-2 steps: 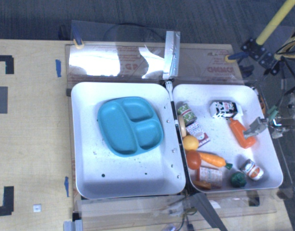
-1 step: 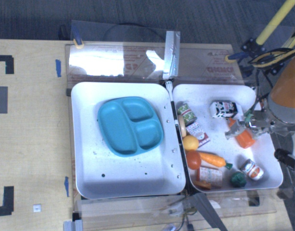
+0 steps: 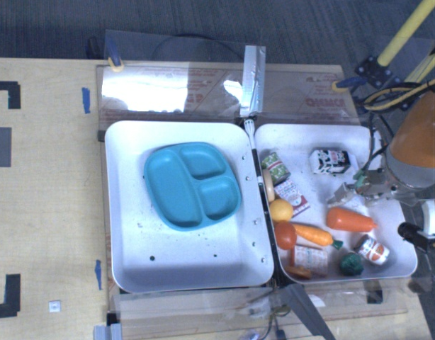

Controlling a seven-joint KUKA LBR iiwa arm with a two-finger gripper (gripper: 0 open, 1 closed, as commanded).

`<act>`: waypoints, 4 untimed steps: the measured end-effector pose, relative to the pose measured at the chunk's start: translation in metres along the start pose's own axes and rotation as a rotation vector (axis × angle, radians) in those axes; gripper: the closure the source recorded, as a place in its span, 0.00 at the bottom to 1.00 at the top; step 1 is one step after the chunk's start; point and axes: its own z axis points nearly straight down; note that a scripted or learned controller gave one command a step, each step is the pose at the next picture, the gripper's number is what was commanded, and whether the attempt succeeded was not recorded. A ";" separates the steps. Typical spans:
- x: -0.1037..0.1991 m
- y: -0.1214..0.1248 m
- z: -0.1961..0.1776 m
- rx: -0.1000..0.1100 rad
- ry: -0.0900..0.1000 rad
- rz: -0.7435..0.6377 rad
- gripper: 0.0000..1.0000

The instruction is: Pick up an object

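Two white bins (image 3: 118, 211) sitting side by side; arm reaching in from right, claw (image 3: 359, 188) hanging low in right bin, grip unclear. Orange pepper (image 3: 349, 220) lying just below it, apart.

You have one fixed camera, mounted above the table (image 3: 40, 190) and tilted down at a slant. It stands far enough back for you to see both white bins whole: the left bin (image 3: 125, 261) near the middle, the right bin (image 3: 398, 264) toward the right, where the arm (image 3: 416, 147) enters.
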 end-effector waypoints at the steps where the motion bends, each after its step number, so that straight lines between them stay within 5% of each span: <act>1: 0.016 -0.065 -0.035 -0.008 -0.003 -0.319 0.00; 2: -0.007 -0.066 0.007 -0.004 0.004 -0.303 0.00; 3: -0.008 -0.064 -0.003 -0.010 -0.002 -0.301 1.00; 4: 0.000 -0.044 -0.026 -0.003 -0.002 -0.433 1.00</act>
